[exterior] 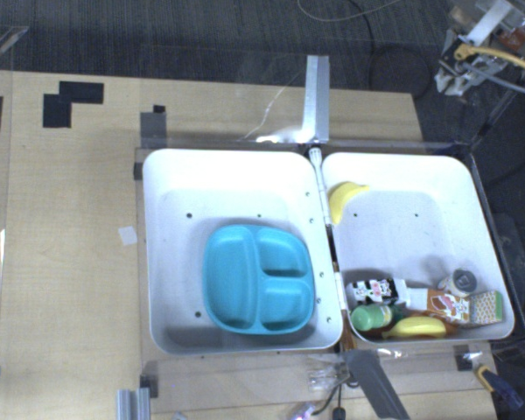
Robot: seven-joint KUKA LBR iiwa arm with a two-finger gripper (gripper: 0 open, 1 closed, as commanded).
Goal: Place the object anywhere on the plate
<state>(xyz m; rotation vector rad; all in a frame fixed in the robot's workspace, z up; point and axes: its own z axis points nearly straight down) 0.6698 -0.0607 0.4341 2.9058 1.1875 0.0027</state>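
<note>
A blue divided plate [258, 278] lies in the left white bin [171, 191], toward its front. The right bin [455, 182] holds the loose objects. A yellow piece [344, 198] rests against its left wall near the back. Along its front wall lie a black-and-white box [374, 289], a green ball [367, 318], a yellow banana [417, 326], an orange carton [448, 304], a green box [486, 306] and a small grey round thing [464, 280]. My gripper [459, 70] hangs at the top right, beyond the right bin's back corner and well clear of every object.
A metal post [317, 99] stands behind the divider between the two bins. Cables [499, 55] trail by the arm at the top right. Bare wooden bench [61, 261] stretches to the left of the bins.
</note>
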